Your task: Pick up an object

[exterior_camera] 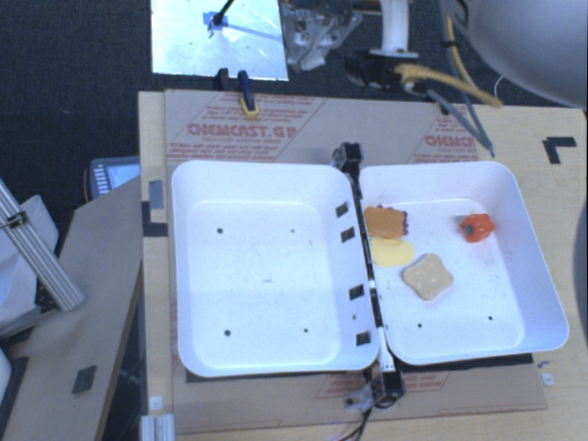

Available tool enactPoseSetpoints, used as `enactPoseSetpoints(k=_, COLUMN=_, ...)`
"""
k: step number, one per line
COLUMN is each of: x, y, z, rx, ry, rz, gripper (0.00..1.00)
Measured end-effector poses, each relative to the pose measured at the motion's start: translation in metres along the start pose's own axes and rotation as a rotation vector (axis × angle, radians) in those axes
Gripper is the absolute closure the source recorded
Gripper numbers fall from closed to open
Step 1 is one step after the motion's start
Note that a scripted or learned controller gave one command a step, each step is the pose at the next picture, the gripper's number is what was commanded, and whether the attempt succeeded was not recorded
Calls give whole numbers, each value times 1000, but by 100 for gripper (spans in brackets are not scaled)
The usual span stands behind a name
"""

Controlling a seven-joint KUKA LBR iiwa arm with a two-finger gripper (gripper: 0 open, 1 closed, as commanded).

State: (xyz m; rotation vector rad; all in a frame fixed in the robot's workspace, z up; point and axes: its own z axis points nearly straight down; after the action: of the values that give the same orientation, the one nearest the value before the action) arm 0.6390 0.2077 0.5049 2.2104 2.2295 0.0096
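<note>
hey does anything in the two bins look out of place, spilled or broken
Nothing stands out. The right bin holds four small items lying flat: an orange piece, a yellow piece touching it, a tan piece and a red piece set apart. No spill or damage shows.

We see the arm (514, 26) cut off by the top edge; the claw (317, 35) is too blurred to judge.

Your arm (514, 16): grey bulk fills the upper right corner | your tool (317, 35): raised high at the top edge, well above the tabletop, angled down | your fingers: too blurred to judge
</note>
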Motion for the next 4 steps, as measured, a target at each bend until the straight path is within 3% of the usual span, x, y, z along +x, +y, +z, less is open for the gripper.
enactPoseSetpoints(k=1, x=28, y=25, z=-32, rx=-1, ry=-1, rz=2, gripper=100)
enactPoseSetpoints(k=2, x=27, y=24, z=-30, rx=4, ry=-2, rz=3, gripper=0)
enactPoseSetpoints(k=3, x=27, y=24, z=-42, rx=1, ry=0, rz=-1, gripper=100)
enactPoseSetpoints(k=4, x=27, y=24, z=-41, rx=2, ry=-1, rz=-3, gripper=0)
